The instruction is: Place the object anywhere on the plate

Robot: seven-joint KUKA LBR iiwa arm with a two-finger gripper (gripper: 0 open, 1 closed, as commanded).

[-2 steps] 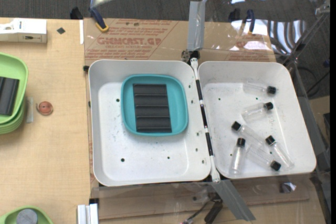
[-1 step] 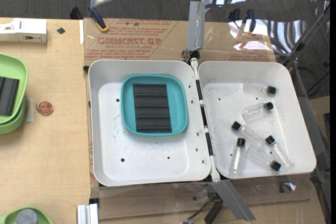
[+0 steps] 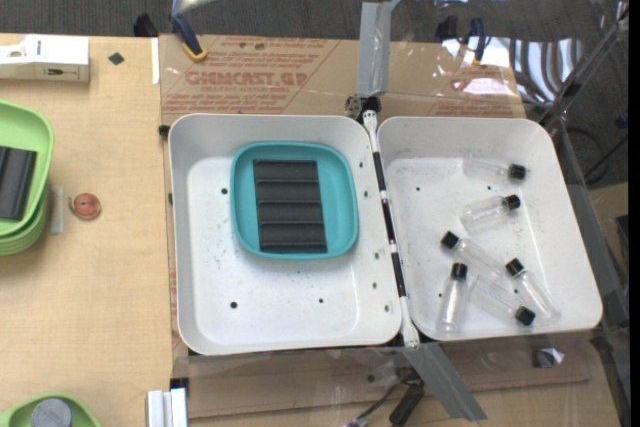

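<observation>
In the right bin (image 3: 560,165) lie 5 clear vials with black caps, the nearest to the plate (image 3: 294,200) at (image 3: 467,248). The teal plate sits in the left bin (image 3: 200,295), holding a dark ribbed insert (image 3: 291,206). The pincer's state cannot be told.

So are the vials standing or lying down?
Lying down: the vials rest on their sides in the right bin, black caps pointing various ways.

Wooden bench (image 3: 90,315). Two white bins side by side, touching: left bin (image 3: 200,305), right bin (image 3: 560,165). Green tray (image 3: 25,130) at left edge; small round disc (image 3: 86,206) just beside it. White box (image 3: 45,60) near far-left corner.
</observation>
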